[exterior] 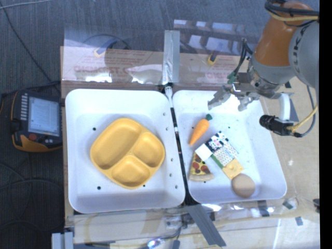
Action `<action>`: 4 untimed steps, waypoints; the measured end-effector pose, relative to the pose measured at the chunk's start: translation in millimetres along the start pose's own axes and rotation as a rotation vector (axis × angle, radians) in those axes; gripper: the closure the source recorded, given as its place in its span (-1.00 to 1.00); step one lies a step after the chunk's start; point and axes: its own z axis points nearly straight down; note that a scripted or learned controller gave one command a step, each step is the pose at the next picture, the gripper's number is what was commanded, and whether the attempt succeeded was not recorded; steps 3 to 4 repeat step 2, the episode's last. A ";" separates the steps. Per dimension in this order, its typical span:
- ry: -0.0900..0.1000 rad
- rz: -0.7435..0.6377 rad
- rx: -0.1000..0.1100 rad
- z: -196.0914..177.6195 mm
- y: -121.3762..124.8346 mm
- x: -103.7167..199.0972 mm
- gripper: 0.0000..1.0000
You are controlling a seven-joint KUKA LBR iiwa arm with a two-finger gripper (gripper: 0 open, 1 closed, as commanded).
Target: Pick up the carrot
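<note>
Surface point(306, 165) carries two white bins side by side. Left bin point(78, 139) holds a yellow divided plate point(127, 152), three compartments, sitting about centre. Right bin point(270, 154) holds the small items. Grey arm point(311, 45) with orange band comes in from 2 o'clock of the frame, wrist over the right bin's top edge. A handheld pendant with screen point(35, 119) lies on the dark floor at 9 o'clock, outside the bins.

Pincer point(231, 100) hovers over the right bin's upper part, fingers spread apart, nothing between them; fingertips look slightly blurred, so the exact gap is hard to judge. Carrot point(198, 130) lies in the right bin near its left wall, at roughly 7 o'clock from the pincer, apart from it; leafy green end points to 1 o'clock, orange tip to 7 o'clock.

Black-and-white patterned box point(222, 148) sits just beside the carrot at its 4 o'clock. Pizza slice toy point(199, 169) lies at 6 o'clock of the carrot. Tan egg-like ball point(243, 185) rests near the right bin's bottom edge, at 5 o'clock of the box.
</note>
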 end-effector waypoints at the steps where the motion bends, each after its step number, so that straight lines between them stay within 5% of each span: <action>1: -0.004 0.068 -0.002 131.7 34.5 -16.2 -1.00; 2: -0.006 -0.029 -0.013 137.9 1.9 11.6 -1.00; 4: -0.006 -0.029 -0.013 137.9 1.9 11.6 -1.00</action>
